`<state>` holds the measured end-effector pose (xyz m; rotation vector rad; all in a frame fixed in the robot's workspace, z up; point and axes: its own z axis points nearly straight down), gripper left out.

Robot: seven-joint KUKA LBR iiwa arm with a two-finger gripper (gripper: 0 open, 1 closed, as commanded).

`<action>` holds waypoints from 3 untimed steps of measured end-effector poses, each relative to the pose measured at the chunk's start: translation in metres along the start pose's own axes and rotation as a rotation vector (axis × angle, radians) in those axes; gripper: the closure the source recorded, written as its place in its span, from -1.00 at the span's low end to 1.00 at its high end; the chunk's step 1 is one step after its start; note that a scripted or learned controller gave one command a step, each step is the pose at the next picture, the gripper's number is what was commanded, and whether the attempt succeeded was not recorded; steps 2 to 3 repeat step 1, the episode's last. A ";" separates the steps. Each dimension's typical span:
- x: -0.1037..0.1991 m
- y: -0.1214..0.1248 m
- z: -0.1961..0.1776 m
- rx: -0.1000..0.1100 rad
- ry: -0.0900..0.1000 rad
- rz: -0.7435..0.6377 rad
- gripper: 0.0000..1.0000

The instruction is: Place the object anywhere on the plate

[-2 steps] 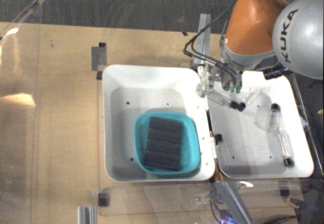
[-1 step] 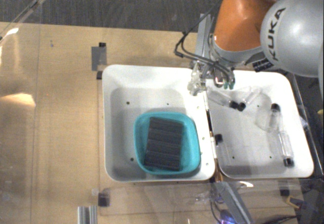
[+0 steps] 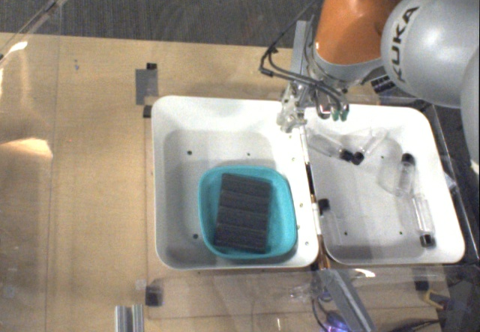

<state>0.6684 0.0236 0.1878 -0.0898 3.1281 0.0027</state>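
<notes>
We can read one piece of lettering: the brand name "KUKA", in dark capitals on the grey shell of the arm (image 3: 435, 38) at the upper right, running at a slant along the rounded housing just beside the orange band (image 3: 352, 12). The final letter curves away with the shell, yet the word stays legible. We find no other readable text, number or sign on the two white bins (image 3: 172, 248), the teal plate (image 3: 281, 195) or the tabletop (image 3: 75, 195).
</notes>
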 end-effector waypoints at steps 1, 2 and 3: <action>0.004 -0.066 -0.194 0.002 -0.004 -0.160 1.00; 0.004 -0.066 -0.194 0.002 -0.004 -0.160 1.00; 0.004 -0.066 -0.194 0.002 -0.004 -0.160 1.00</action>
